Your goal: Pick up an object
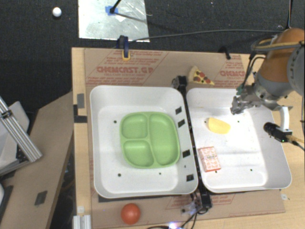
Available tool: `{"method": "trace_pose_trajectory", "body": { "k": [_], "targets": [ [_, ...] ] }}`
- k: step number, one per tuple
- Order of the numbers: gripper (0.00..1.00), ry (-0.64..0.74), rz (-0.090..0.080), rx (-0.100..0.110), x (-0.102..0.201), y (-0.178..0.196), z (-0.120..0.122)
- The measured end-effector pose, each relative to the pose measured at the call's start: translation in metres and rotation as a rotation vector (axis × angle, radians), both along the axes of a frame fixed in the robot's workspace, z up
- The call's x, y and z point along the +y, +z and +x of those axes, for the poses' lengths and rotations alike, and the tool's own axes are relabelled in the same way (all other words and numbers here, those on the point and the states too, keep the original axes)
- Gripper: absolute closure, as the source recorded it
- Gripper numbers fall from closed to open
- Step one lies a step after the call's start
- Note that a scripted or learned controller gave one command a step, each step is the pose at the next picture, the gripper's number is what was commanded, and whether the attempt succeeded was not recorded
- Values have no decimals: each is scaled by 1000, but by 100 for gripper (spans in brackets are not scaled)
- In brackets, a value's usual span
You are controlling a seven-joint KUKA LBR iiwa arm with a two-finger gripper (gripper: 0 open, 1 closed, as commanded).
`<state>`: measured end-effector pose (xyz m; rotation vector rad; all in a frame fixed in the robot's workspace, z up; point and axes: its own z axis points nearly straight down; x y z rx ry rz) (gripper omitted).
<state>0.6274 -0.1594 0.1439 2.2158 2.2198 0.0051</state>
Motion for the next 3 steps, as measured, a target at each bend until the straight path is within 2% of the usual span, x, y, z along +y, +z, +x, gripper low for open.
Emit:
{"method": "trace_pose_trajectory", "body": {
  "k": [2,3],
  "targets": [
    [100,2,0,0,-6,80,2],
    [100,8,3,2,48,91,1]
  ]
}}
